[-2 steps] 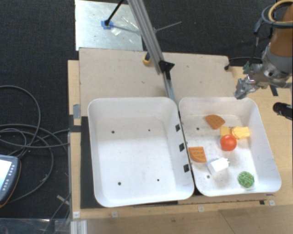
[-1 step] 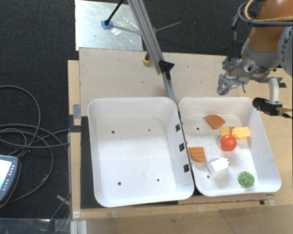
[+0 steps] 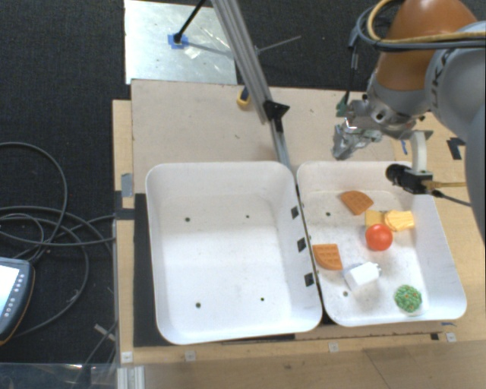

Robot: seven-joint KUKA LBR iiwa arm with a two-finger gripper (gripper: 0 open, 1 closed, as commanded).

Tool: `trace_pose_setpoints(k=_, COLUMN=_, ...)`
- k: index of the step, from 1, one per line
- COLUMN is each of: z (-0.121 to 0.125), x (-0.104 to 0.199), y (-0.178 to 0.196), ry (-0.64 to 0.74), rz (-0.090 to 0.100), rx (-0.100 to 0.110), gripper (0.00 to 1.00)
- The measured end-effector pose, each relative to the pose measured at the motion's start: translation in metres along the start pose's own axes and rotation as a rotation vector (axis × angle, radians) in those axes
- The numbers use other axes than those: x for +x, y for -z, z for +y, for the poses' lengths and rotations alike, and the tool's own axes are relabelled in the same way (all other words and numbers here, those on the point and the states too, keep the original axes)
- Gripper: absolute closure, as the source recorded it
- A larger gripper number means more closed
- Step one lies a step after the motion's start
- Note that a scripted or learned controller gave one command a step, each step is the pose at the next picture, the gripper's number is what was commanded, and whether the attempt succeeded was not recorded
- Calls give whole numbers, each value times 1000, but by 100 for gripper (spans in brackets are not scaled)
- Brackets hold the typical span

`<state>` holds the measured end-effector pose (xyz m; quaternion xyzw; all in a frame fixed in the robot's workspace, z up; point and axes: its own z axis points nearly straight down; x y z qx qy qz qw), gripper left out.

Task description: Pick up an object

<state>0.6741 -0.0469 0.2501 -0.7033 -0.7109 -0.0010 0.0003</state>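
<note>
Left bin (image 3: 163,251): open floor, you can drop in anywhere. Right bin (image 3: 448,292): objects cluster mid-floor, red ball (image 3: 379,238) touching yellow piece (image 3: 399,220). Free room along its far edge. Slanted pole (image 3: 250,64) crosses behind both bins.

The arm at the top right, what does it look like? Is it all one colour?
No. The arm is mostly smooth, rounded grey casing, with a broad orange band above the wrist. A dark cable loops beside that band. Below it sits a silvery metal end effector, far smaller and more angular than the bulky arm, and too blurred here to make out fine detail.
</note>
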Motion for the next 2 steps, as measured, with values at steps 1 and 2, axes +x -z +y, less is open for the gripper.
trace_pose_setpoints(k=1, z=3, x=57, y=5, ry=0, rz=0, rx=-2, gripper=100)
trace_pose_setpoints(k=2, z=4, x=109, y=-16, ry=0, rz=0, rx=1, gripper=100)
